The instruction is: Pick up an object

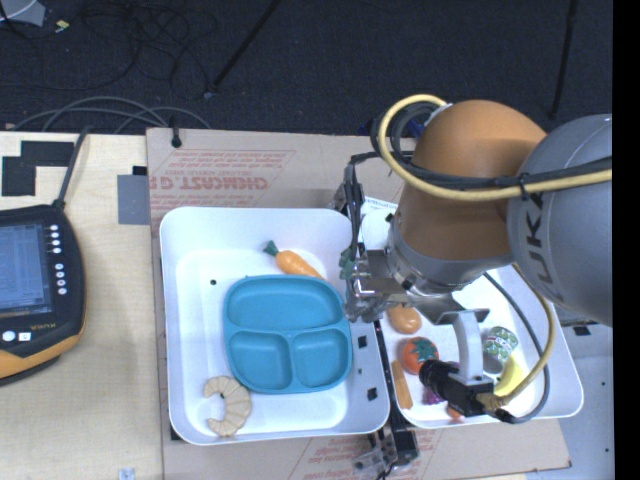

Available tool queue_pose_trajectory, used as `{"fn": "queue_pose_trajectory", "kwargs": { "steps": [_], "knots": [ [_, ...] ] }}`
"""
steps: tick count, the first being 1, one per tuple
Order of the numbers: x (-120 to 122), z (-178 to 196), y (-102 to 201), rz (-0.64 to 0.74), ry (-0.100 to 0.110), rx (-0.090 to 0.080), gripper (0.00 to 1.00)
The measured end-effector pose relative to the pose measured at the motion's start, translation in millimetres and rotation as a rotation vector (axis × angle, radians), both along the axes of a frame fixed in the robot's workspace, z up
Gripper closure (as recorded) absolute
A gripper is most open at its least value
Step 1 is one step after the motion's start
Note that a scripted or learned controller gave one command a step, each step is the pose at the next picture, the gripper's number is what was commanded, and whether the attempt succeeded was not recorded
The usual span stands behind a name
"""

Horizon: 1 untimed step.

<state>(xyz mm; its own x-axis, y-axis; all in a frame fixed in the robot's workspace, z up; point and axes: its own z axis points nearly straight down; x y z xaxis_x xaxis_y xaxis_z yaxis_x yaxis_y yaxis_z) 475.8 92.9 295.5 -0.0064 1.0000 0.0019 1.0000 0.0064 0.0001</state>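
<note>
Setting: dark carpeted floor with loose cables at the back, light wooden bench (100,408) in front, cardboard sheet under two white bins.
Candidate objects, right bin (565,393): small orange-brown round piece (405,319) just below the wrist, red round fruit with green top (419,352) beside it, thin orange stick (401,385) along the left wall, green-and-white ball (499,343), yellow banana (512,376) near the right wall, something purple, mostly hidden.
Candidate objects, left bin (190,238): carrot (294,261) just above the blue divided plate (286,331), croissant (228,405) at the lower left corner.
Tool (362,293): low over the divider between the two bins, close to the plate's right edge; finger spread hidden under the wrist, so cannot tell; nothing visibly held.
Arm: grey link and orange band (470,188) covering the upper part of the right bin.
Done so far, judged: approach down toward the bins.
Left to do, judged: a grip on one item and a lift; every visible item resting in a bin.
Off to the side: control pendant (35,283) at the bench's left edge.
</note>
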Motion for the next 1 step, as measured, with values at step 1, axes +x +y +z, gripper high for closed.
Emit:
{"fn": "queue_pose_trajectory", "kwargs": {
  "steps": [1],
  "knots": [
    [1.3,143.2,-15.1,-0.006,-0.014,0.001,1.0]
  ]
}}
